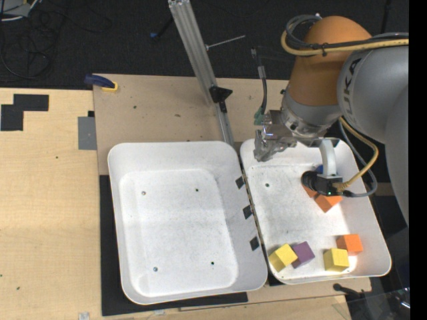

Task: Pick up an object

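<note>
My gripper (265, 149) hangs over the far left corner of the right bin (287, 209), close to its rim, with no object visible under it. Several small blocks lie in that bin. An orange block (325, 201) sits mid-right, partly under a black fitting (320, 181) on the arm's cable. Along the near edge are a yellow block (283, 256), a purple block (304, 252) touching it, a second yellow block (335, 259) and a second orange block (350, 243). All of them lie well clear of the gripper.
The left bin (173, 149) sits beside the right one, joined by black clips (245, 211). A slanted aluminium rail (200, 59) ends just behind the gripper. The arm's grey and orange body (333, 65) overhangs the right bin's far side. A blue clamp (100, 82) sits on the bench's far left.
</note>
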Robot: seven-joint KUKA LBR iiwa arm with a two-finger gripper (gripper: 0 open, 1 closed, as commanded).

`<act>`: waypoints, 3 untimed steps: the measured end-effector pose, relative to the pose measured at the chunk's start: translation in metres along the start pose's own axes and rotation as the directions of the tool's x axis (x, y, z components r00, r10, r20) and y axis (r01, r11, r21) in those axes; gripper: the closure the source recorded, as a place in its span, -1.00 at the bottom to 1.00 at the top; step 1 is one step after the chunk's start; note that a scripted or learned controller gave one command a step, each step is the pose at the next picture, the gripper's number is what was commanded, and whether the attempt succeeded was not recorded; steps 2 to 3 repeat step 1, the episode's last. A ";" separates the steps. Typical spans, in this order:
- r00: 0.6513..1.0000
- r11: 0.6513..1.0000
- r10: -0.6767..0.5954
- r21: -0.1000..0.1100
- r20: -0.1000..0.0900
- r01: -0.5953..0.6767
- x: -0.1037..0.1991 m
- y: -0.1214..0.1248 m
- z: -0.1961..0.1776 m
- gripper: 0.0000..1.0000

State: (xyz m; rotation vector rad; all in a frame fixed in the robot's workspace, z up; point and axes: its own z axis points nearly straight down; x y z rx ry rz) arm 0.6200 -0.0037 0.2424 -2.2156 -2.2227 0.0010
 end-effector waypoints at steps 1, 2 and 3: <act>1.000 1.000 -0.001 0.002 -0.001 0.001 0.054 -0.008 -0.001 1.00; 1.000 1.000 -0.001 0.002 -0.001 0.001 0.054 -0.008 -0.001 1.00; 1.000 1.000 -0.001 0.002 -0.001 0.001 0.054 -0.008 -0.001 1.00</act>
